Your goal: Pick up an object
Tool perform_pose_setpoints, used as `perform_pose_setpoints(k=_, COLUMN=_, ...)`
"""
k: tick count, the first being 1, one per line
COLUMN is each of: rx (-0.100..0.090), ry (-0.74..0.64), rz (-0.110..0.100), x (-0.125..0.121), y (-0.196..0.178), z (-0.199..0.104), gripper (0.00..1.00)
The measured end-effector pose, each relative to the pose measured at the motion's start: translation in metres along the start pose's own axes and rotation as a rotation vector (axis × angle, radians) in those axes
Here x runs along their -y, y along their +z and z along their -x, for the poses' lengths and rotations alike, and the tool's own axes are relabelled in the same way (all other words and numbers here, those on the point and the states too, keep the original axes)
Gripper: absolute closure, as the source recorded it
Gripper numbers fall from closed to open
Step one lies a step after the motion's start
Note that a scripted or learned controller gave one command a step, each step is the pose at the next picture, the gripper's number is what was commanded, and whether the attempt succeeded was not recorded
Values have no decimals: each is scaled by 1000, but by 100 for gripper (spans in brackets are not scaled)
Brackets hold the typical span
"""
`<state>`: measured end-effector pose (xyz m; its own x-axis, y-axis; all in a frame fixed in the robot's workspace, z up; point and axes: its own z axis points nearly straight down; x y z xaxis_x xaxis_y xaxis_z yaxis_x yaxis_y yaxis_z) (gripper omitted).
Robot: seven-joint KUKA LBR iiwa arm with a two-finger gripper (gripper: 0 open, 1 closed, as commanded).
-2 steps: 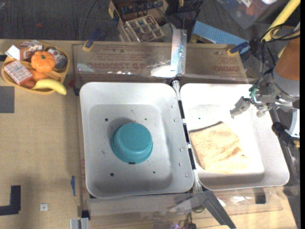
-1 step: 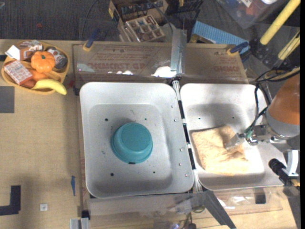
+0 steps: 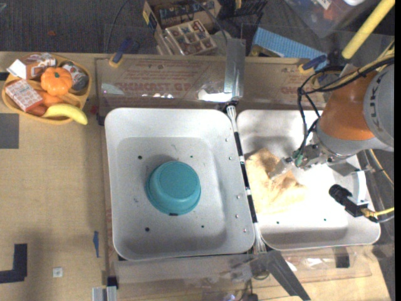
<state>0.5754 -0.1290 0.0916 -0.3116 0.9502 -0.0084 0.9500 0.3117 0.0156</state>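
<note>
From the camera view above the surface, I have the grey arm with its orange band (image 3: 348, 115) reaching in from the right, its gripper (image 3: 299, 160) down low in the right-hand shallow white bin (image 3: 326, 221). Just beside the gripper, to its left and below, lies a crumpled pale tan, soft-looking object (image 3: 274, 177), perhaps cloth or paper, resting on the bin floor near the divider between the two bins. The gripper sits at that object's right edge, touching it or very nearly so; I cannot tell which.

I cannot tell how the gripper is set, nor whether it has any of the tan material in it; that area is too small and blurred.

In the left-hand shallow white bin (image 3: 125, 231) a teal round plastic bowl (image 3: 174, 187) sits upside down near the middle, well apart from the arm.

My judgement: the approach is made, and the tan object seems to be the target. Nothing looks lifted, since the object lies flat on the bin floor. Securing it and raising it remain.
</note>
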Motion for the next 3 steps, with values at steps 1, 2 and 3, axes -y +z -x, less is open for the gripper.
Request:
perform_pose_setpoints(k=1, rx=-1, ry=5, rz=4, x=0, y=-11, z=2, gripper=100)
perform_pose_setpoints(k=2, rx=-1, ry=5, rz=4, x=0, y=-11, z=2, gripper=0)
perform_pose_setpoints(k=3, rx=1, ry=-63, rz=-2, x=0, y=-1, z=-8, gripper=0)
